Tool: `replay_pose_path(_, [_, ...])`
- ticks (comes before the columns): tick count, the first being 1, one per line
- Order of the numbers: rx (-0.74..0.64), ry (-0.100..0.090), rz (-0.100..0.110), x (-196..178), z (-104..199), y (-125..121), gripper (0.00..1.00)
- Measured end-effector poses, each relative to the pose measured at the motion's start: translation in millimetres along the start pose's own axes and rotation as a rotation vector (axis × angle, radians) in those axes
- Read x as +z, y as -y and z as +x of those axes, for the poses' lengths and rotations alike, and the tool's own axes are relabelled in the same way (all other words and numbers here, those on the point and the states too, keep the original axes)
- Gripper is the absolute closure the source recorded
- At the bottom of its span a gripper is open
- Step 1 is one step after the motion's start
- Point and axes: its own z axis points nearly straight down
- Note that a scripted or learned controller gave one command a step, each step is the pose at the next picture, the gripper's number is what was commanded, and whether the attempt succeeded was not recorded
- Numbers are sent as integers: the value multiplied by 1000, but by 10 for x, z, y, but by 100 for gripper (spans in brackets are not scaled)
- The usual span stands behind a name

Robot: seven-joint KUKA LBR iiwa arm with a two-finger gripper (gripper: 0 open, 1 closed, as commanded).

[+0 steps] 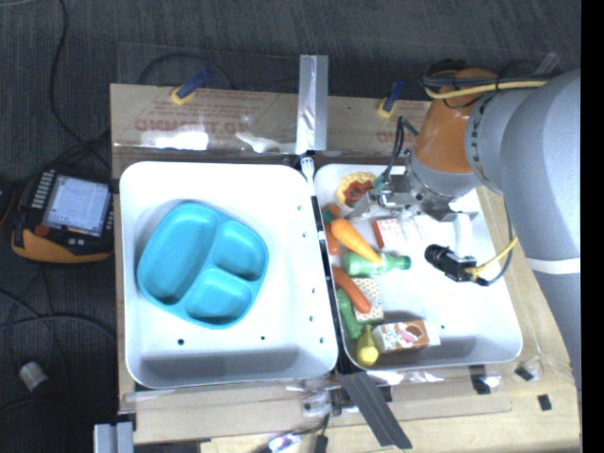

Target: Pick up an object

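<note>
The right bin (491, 310) holds several toy foods along its left side. An orange carrot (354, 239) lies by the divider, with a green bottle (374, 264) just in front of it. A small red and white box (389, 231) sits beside the carrot. A yellow and red piece (356, 187) lies at the back left corner. Near the front are a brown carton (401, 334) and a yellow piece (366, 353). My gripper (394, 198) hangs low over the bin's back part, between the yellow and red piece and the small box.
The left bin (151, 347) holds a blue divided plate (201, 262). A black cable plug (447, 260) hangs from the arm over the right bin's middle. The grey arm (538, 159) covers the right bin's back right corner. A handheld device (66, 213) lies on the floor at left.
</note>
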Motion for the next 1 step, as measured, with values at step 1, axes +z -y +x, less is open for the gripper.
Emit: replay_pose_path(1, [-154, -7, 35, -858, 199, 455, 0])
